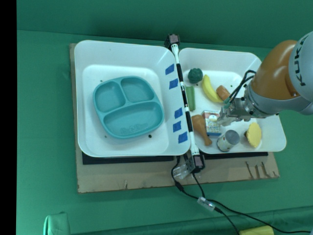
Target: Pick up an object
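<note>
A: Where is the end effector (226, 115)?

B: Low over the right bin (234, 58), just above the small blue-and-white carton (212, 123). The grey wrist and its cables cover the fingers, so I cannot tell whether they stand apart or together, nor whether they touch the carton.

A: What else lies in that bin?

B: A broccoli floret (195, 75) at the back, a banana (210, 89) beside it, and an orange carrot-like piece (223, 92) partly hidden by the cables. A green cucumber (190, 98) lies along the divider, and a brown drumstick (201, 129) sits left of the carton. In front, a metal can (228, 140) lies tilted, with a yellow piece (253, 134) to its right, its top edge under the arm.

A: And the left bin (88, 97)?

B: It holds a teal divided plate (128, 106). The arm's upper part is cut off at the right edge, above the green tabletop (44, 106).
</note>
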Tool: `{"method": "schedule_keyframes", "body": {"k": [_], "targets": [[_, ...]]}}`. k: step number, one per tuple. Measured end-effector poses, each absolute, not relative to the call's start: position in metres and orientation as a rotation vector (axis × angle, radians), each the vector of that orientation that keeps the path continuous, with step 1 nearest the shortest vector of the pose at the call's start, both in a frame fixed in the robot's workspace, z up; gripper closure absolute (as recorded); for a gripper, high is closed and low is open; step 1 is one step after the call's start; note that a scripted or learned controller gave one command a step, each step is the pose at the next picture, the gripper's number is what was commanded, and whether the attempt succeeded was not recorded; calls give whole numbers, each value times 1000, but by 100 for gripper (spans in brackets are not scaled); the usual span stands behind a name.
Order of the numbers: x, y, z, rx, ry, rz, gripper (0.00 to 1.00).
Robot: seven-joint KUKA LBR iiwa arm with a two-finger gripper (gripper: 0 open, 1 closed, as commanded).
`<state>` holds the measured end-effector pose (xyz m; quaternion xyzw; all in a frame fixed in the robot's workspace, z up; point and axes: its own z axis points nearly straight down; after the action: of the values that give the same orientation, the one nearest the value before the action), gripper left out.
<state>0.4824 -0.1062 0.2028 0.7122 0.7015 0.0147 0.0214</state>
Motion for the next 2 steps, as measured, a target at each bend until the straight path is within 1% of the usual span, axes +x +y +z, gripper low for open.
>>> {"method": "schedule_keyframes", "body": {"k": [1, 2], "targets": [[482, -106, 203, 2208, 2175, 45, 0], [530, -110, 187, 2216, 2202, 13, 0]]}}
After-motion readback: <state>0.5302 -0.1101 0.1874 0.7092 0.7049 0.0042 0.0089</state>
